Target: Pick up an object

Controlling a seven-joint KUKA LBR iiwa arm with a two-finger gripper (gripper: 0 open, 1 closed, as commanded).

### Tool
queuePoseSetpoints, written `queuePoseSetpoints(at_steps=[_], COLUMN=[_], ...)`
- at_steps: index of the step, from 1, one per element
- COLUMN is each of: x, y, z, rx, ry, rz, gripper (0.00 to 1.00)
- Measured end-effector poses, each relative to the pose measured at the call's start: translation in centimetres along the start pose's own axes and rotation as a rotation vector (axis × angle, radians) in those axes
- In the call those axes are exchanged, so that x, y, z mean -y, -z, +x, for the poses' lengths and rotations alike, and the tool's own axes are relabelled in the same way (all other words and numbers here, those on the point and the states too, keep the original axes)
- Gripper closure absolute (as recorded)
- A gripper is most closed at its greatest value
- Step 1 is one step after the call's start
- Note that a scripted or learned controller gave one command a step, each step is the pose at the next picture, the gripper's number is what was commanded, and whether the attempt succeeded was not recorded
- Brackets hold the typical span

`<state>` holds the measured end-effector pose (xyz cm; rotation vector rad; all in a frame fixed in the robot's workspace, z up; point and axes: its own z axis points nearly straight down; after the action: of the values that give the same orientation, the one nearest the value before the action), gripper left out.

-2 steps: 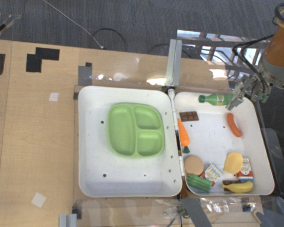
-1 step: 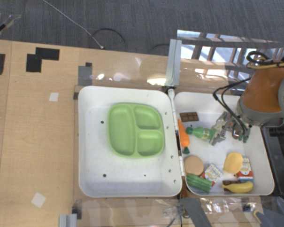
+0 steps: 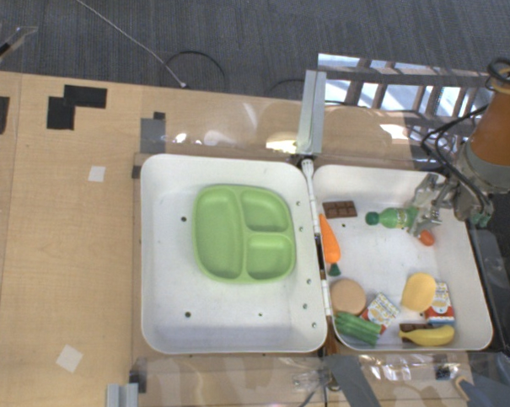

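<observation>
Green tray [image 3: 242, 234] lying in the left bin [image 3: 161, 321]. In the right bin [image 3: 478, 309]: carrot [image 3: 329, 240] against the left wall, chocolate [image 3: 339, 210] beyond it, green bottle [image 3: 393, 218] mid-far, touching the gripper [image 3: 427, 213]. Fingers: cannot tell whether spread or pinching. Near right: yellow lemon [image 3: 419, 291], banana [image 3: 428, 335], cucumber [image 3: 357, 328].

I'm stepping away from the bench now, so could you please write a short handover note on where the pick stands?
Hand: low over the right bin, at its far side, just right of the green bottle; I cannot tell its state, and nothing is visibly held.
Right bin also holds a carrot, chocolate bar, banana and cucumber.
Left bin: green divided plate.
Done: approach. Left: grasp and lift an object.
</observation>
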<state>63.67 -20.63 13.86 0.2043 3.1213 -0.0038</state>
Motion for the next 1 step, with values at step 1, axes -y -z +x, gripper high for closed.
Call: queuePoseSetpoints(at_steps=[1], x=[-0.09], y=[-0.1], z=[0.03], rx=[-0.002], ry=[0.001], rz=[-0.001], gripper=[0.0])
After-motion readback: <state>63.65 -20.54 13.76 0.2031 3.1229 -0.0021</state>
